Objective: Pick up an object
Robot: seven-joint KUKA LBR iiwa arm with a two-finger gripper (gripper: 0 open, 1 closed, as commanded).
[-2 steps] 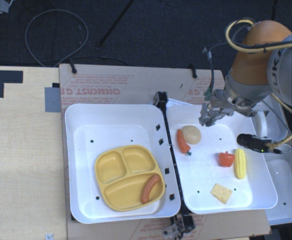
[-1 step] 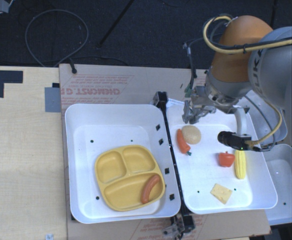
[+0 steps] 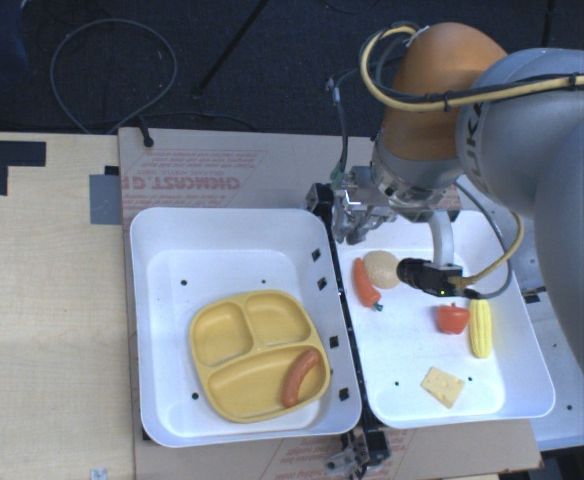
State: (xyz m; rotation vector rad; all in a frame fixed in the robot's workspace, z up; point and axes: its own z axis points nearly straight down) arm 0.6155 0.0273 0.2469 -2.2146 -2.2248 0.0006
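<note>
Gripper (image 3: 356, 216) near carrot (image 3: 365, 282), opening can't tell; carrot likely light, stiff, slick, so pinch across its middle.

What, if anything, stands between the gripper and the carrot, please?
Nothing visible does. The gripper is at the right bin's far left corner, and the carrot lies just nearer the camera. A beige ball lies beside the carrot, not between.

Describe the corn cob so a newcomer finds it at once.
Look in the white bin on the view's right, near its right wall. The corn cob lies beside a small red piece. It is the only long, bright yellow item in that bin.
</note>
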